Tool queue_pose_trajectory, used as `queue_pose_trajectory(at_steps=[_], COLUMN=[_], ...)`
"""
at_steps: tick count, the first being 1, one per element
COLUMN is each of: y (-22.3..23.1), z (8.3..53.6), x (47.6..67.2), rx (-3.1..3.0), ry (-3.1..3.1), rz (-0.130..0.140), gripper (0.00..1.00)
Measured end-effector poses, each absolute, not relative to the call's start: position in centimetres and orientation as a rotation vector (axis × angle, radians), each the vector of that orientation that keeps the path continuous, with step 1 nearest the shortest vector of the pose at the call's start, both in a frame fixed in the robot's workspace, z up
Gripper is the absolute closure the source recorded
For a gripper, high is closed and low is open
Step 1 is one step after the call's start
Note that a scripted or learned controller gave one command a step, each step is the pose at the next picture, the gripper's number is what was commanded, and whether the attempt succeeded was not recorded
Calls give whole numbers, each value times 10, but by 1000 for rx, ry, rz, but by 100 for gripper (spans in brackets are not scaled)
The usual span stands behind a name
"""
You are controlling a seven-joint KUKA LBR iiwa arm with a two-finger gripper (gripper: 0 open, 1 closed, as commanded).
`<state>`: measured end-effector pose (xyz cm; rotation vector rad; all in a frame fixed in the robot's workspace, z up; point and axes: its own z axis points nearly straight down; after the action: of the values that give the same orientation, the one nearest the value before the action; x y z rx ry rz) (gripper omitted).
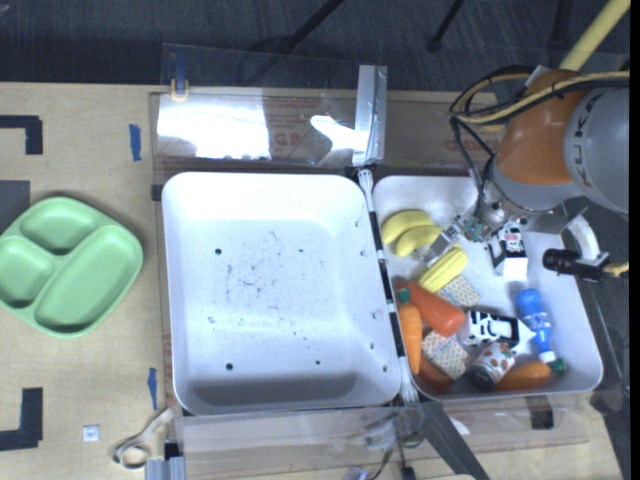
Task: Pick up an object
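leftward, a glossy green divided plate [68, 265] rests on the wooden desk [80, 118], beside the smooth left bin [270, 288]. the right bin [580, 368] holds toy food: a yellow banana [408, 230], likely light, stiff and slick, best pinched across its middle; an orange carrot [440, 313]; a blue bottle [533, 318]. whether the end effector [478, 223] above the bin's far side is clenched or released, i cannot tell.

A robotics lab — taped wooden bench [80, 128], two white bins [200, 193], tripod legs [330, 13].
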<state>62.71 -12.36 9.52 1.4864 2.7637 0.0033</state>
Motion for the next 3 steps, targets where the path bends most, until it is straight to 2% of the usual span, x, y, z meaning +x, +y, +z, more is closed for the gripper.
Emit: queue_pose_trajectory(at_steps=[1,2,3], y=[-124,-61,-23], z=[106,186,300], x=[628,642,667], rx=[1486,1583,1659], ry=[2761,2710,2664], rz=[6,3,2], gripper=[100,100,100])
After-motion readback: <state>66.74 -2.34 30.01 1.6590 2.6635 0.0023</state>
